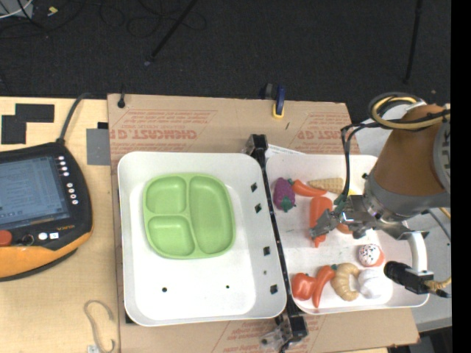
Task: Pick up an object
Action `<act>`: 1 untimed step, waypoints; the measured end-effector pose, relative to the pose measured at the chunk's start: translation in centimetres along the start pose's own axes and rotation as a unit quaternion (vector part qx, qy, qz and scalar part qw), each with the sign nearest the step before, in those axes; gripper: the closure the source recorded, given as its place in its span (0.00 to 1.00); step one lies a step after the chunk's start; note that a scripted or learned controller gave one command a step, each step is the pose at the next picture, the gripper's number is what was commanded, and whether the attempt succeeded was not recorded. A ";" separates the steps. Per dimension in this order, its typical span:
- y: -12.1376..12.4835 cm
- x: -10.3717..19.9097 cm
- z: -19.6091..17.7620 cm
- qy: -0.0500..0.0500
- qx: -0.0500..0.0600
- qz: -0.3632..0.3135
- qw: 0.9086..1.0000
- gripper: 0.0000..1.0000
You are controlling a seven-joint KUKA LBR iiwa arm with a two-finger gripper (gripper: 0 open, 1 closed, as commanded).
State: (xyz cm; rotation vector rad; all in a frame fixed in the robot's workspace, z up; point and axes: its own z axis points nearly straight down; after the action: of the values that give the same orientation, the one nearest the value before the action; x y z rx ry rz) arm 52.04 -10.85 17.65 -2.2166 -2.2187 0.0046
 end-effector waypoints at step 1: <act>-0.2 -0.7 5.9 0.000 0.001 0.000 1.000 0.00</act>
State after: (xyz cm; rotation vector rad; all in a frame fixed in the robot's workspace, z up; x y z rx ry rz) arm 51.76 -11.50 11.70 -2.2152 -2.2173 0.0066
